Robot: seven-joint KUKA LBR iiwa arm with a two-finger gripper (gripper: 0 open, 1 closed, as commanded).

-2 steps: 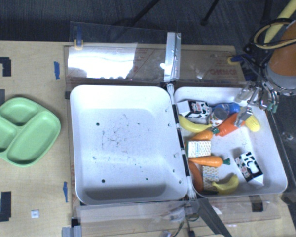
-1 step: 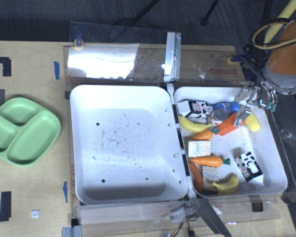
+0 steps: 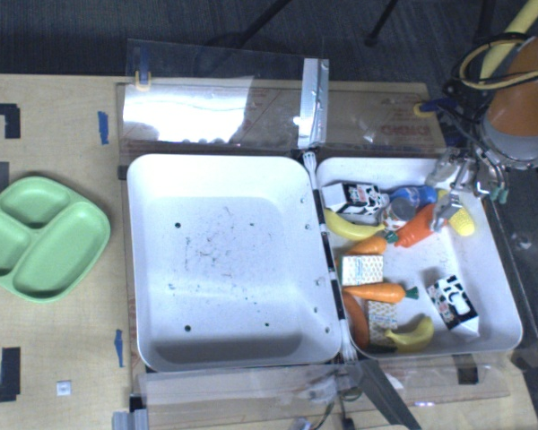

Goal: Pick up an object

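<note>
White plastic, two shallow bins side by side on a wooden bench. Left bin (image 3: 220, 258): bare floor, faint scuffs and a few dark dots. Right bin (image 3: 493, 276): crowded with small things. Along the far wall, a black-and-white patterned carton (image 3: 360, 196), then a blue-capped bottle (image 3: 407, 201) just beside it. Below those, a yellow banana (image 3: 348, 228) curving along the divider, touching an orange carrot (image 3: 369, 244). Another carrot (image 3: 416, 226) tilted toward the far right corner, next to a small yellow piece (image 3: 464, 223). Mid-bin: a checkered sponge-like block (image 3: 362, 269), a third carrot (image 3: 375, 292) with a green tip lying across below it. Near wall: a second banana (image 3: 412, 333), a dark orange piece (image 3: 357, 322) against the divider, a second patterned carton (image 3: 452, 301) well apart to the right.

Gripper (image 3: 455, 186) hovering over the far right corner of the right bin, just above the tilted carrot; finger spread impossible to judge, nothing visibly held.

Off to the left on the bench, a green divided plate (image 3: 41, 236), three compartments.
</note>
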